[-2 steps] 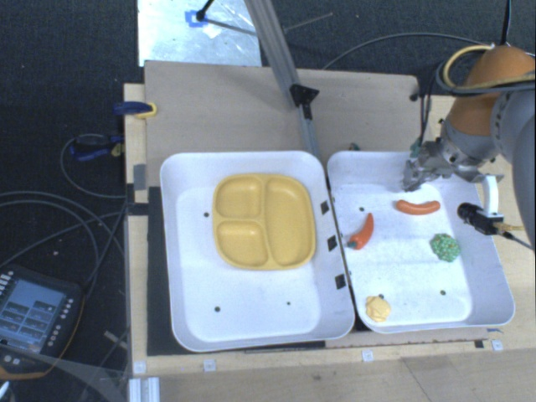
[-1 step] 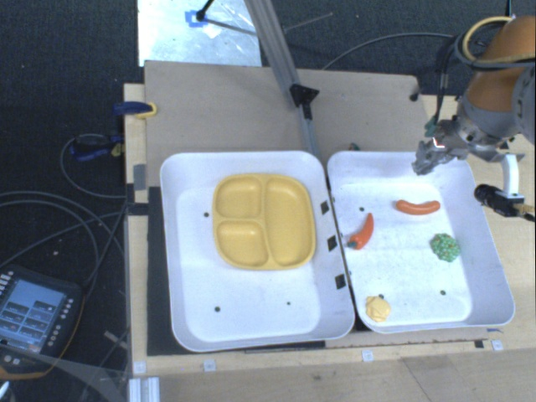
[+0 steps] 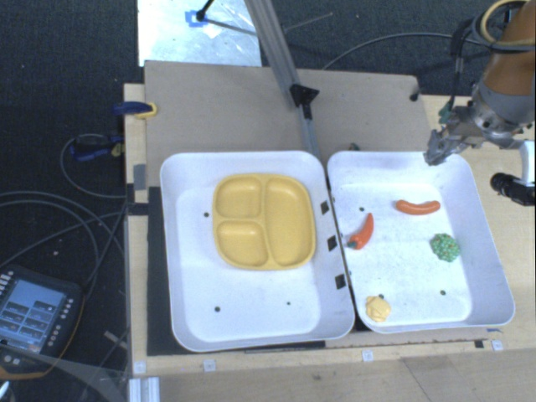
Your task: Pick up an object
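The right bin (image 3: 477,216) holds several small items: an orange sausage (image 3: 417,207) near its upper middle, a red-orange chili pepper (image 3: 362,231) at its left side, a green broccoli floret (image 3: 445,247) to the right, and a yellow lump (image 3: 378,308) at the front left corner. My gripper (image 3: 436,156) hangs over the bin's far right edge, up and to the right of the sausage, with nothing seen between its fingers.
The left bin (image 3: 188,308) carries a yellow divided plate (image 3: 263,221). A grey metal pole (image 3: 272,32) slants across the back of the bench. Cables and a control pendant (image 3: 29,308) lie on the floor at left.
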